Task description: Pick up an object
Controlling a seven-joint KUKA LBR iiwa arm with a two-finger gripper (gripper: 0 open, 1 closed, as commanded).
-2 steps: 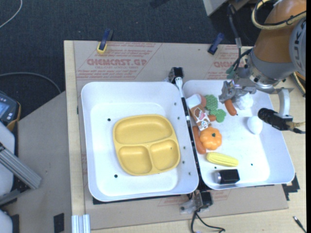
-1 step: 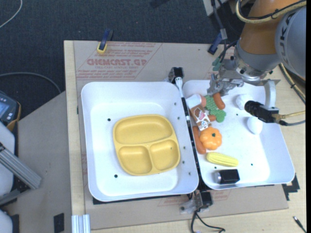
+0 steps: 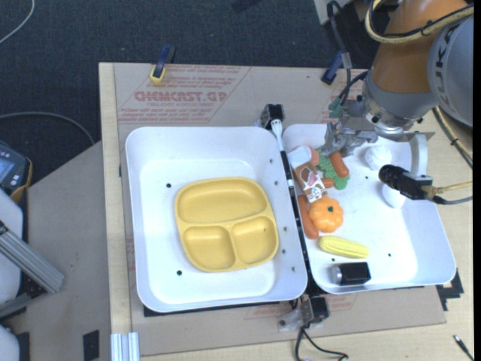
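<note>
Grey-orange arm | gripper (image 3: 336, 143) low over right bin's (image 3: 421, 232) far left corner; finger state cannot be told | beneath it: carrot (image 3: 336, 164), toy pumpkin (image 3: 326, 215), corn cob (image 3: 343, 247), dark block (image 3: 350, 273) | left bin (image 3: 150, 201): yellow divided tray (image 3: 225, 222)

Setting: robotics lab bench. A cardboard-faced board (image 3: 188, 89), printed with red lettering, is lying over dark carpet (image 3: 113, 13) and being held by spring clamps (image 3: 160, 65) at its far edge. Two white bins (image 3: 143, 201) are sitting side by side on it. A grey and orange industrial arm (image 3: 413, 43) is reaching in from the right, cables (image 3: 451, 194) trailing. Aluminium framing (image 3: 30, 262) is standing at the near left. Toy foods (image 3: 327, 215) and a yellow divided tray (image 3: 224, 222) are serving as test props.
</note>
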